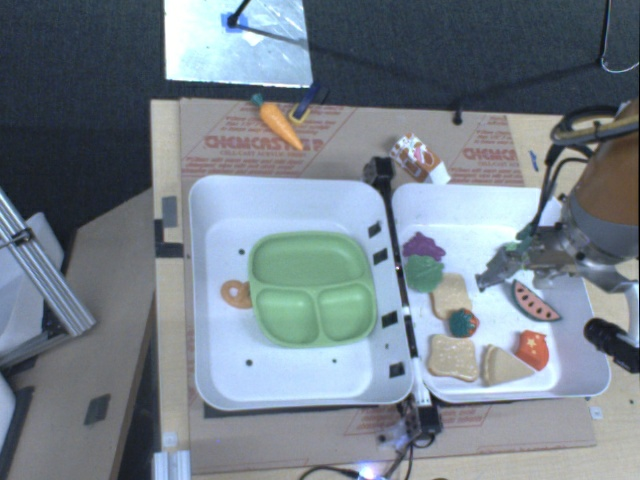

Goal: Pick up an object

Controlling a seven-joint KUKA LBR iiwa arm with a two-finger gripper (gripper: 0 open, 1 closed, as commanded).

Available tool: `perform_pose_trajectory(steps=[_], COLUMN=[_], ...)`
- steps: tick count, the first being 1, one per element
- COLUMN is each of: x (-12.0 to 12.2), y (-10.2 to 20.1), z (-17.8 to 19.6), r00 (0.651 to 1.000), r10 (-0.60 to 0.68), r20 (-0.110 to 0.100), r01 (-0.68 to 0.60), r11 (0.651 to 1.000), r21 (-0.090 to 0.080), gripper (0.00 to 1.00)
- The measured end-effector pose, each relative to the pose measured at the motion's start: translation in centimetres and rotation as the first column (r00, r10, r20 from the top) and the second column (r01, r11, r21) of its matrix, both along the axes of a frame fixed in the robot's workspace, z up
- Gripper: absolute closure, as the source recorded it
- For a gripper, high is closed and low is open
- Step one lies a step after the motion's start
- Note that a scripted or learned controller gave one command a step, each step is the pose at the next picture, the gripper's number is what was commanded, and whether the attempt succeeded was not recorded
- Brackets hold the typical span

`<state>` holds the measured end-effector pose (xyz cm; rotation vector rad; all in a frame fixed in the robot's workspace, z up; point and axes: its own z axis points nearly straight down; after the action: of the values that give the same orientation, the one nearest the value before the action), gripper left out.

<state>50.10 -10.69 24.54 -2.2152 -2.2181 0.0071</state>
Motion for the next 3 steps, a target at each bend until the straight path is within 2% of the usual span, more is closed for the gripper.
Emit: perform_pose_trajectory(steps=[1,2,3], x=[0.2,-0.4,0.0], y=[0.0,0.8,-0.1], z=[0.4,-4.3,-9.2], r00=[1.0,1.0,1.0], r10=[0.002,0.001,-0.001], r20=[0.01,0.006,0.005], r01=[-0.002,-0.001,0.001], r11=[1.0,1.0,1.0], r21=[-0.001,-0.001,-0.001], gripper=[0.0,0.0,0.0])
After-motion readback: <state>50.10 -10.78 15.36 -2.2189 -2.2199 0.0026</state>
